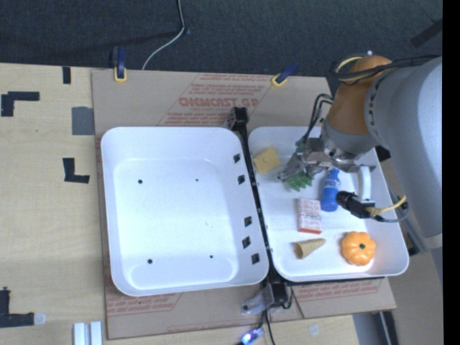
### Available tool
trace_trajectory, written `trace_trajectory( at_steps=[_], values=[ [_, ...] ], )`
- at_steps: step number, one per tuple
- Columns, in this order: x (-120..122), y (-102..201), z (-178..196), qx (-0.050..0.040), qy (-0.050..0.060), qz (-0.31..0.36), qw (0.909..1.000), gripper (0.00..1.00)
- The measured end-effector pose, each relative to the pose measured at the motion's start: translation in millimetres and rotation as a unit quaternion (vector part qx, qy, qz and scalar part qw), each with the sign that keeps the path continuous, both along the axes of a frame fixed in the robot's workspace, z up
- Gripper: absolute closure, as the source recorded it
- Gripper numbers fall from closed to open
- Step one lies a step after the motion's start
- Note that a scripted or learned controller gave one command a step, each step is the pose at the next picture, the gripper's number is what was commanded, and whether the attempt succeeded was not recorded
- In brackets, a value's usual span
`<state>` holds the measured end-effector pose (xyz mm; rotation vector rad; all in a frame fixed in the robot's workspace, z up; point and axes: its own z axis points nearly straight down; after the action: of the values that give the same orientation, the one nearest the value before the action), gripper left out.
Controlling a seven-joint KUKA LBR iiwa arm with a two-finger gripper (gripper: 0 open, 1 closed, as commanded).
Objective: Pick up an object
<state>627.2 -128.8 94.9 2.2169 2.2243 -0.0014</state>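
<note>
A tan bench (43,214) with a cardboard sheet (208,99) carries two white bins: left bin (172,207), right bin (381,264). The arm (402,121) reaches over the right bin; its gripper (298,165) sits low beside a green piece (298,181), grip impossible to tell. One each: pumpkin (357,248), blue bottle (330,191), box (310,215), yellow block (266,160), cone (308,248).

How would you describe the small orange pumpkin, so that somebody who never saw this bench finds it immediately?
Start at the right white bin, the one that holds several small things. Go to its near right corner: the pumpkin lies there, right of a tan cone. It is the only round, bright orange thing in the bin.
</note>
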Motion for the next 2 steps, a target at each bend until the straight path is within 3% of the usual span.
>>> trace_trajectory(
  at_steps=[1, 2],
  values=[
    [-18.7, 59.3, 95.6, 0.0018, -0.003, 0.002, 1.0, 1.0],
    [-101.1, 81.1, 98.4, 0.0014, 0.004, -0.001, 1.0, 1.0]
  ],
)
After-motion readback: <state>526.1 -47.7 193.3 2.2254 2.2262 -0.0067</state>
